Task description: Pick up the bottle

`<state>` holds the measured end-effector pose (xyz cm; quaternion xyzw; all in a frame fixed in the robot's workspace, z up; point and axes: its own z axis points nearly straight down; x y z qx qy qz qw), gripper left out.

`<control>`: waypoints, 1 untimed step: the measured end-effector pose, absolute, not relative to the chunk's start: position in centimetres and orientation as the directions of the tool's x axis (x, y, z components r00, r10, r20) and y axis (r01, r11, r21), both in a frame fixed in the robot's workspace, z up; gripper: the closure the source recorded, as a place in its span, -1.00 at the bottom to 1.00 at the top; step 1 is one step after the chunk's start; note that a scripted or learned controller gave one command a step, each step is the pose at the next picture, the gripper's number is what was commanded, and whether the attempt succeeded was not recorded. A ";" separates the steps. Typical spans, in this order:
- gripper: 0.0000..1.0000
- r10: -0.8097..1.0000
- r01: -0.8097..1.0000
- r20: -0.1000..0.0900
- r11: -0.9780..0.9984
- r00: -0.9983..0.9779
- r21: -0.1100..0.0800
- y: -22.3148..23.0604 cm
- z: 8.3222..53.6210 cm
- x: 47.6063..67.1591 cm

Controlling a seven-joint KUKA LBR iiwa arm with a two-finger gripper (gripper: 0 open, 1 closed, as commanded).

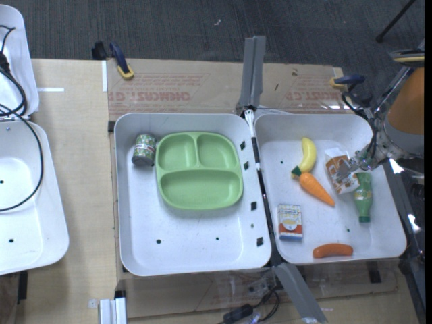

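We see the right bin (270, 140) holding a green bottle (364, 198), lying near the right wall, cap toward us. The claw (364, 159) hovers just beyond its far end, beside a snack packet (339, 173); how wide it stands we cannot tell.

A dark grey carpeted floor (202, 12) is seen across the top of the frame. Below it, a bench covered with brown cardboard (182, 90) is lit evenly from above.
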<state>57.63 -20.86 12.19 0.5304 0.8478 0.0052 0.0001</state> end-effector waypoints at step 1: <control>-1.00 0.899 0.899 0.005 0.437 -0.437 0.008 -20.9 12.2 57.6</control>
